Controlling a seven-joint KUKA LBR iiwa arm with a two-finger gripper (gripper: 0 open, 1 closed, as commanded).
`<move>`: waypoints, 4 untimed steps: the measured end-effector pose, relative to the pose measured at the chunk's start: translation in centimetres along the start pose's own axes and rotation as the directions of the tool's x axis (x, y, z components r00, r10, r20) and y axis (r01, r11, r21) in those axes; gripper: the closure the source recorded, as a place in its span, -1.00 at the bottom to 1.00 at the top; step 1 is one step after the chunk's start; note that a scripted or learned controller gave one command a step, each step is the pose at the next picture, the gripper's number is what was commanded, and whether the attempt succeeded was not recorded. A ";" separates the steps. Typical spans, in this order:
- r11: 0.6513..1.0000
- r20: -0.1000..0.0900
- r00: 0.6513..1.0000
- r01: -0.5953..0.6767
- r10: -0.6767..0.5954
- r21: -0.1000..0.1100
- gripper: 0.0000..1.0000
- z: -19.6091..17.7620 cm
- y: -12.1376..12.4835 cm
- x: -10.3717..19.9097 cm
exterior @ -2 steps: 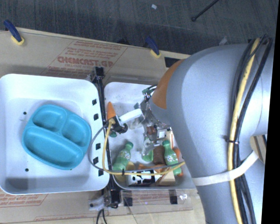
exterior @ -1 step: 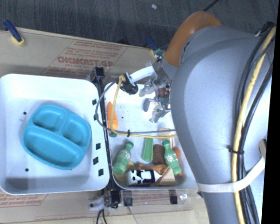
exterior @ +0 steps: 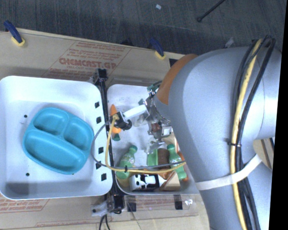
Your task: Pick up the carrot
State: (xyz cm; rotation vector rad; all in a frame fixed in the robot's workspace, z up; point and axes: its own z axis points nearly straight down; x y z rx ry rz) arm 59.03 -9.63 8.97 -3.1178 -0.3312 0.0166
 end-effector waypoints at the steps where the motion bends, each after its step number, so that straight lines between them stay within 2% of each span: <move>1: 1.000 0.004 1.000 0.006 -0.006 0.009 1.00 -1.0 -0.2 0.1; 2: 0.981 -0.006 0.981 0.194 -0.194 -0.004 1.00 -12.6 -4.6 -2.9; 3: 0.980 0.001 0.980 0.198 -0.198 -0.002 1.00 -9.9 -17.8 0.3; 4: 1.000 -0.007 1.000 0.001 -0.001 -0.005 1.00 -19.7 -21.1 -1.7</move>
